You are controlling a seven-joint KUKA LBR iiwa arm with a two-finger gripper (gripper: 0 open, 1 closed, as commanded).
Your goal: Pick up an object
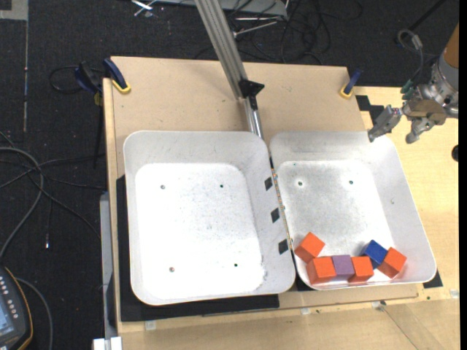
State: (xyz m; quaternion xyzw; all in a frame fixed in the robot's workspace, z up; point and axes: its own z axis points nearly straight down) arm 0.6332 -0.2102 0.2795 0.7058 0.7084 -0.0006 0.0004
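Note:
Several small blocks lie along the near edge of the right bin [379,159]: an orange block [310,245], another orange block [320,270], a purple block [342,266], an orange block [362,267], a blue block [375,251] and an orange block [393,262]. My gripper [399,126] hangs high over the far right corner of that bin, far from the blocks. Its two fingers are spread apart with nothing between them.
The left bin [146,152] sits beside the right one on a wooden bench. A slanted metal pole [222,39] rises behind the bins, ending near their shared far corner. Clamps [117,75] sit at the bench's far corners.

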